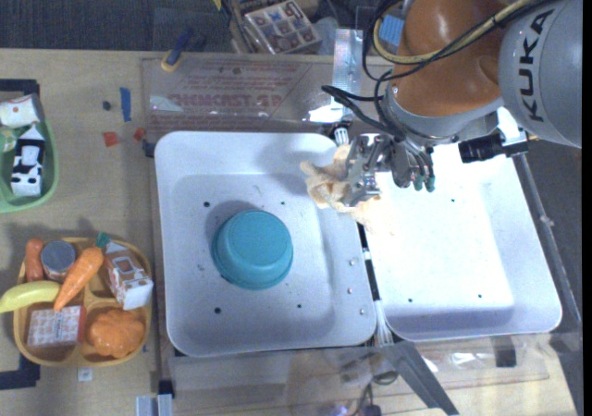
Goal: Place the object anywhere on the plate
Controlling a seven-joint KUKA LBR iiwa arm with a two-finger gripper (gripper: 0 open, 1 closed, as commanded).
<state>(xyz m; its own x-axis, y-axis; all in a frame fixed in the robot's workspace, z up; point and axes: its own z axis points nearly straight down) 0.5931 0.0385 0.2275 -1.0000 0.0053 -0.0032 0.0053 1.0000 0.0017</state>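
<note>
A blue plate (252, 249) sits upside down in the middle of the left bin (185, 312). At that bin's right edge, near its top corner, the claw (356, 181) pinches a pale yellow object (326, 185).

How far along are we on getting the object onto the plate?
Done: the gripper has a pale yellowish object between its jaws, lifted over the dividing rim of the left bin. In hand: carrying it. Left: move it over to the blue plate, which sits alone lower in that bin, and release.
</note>
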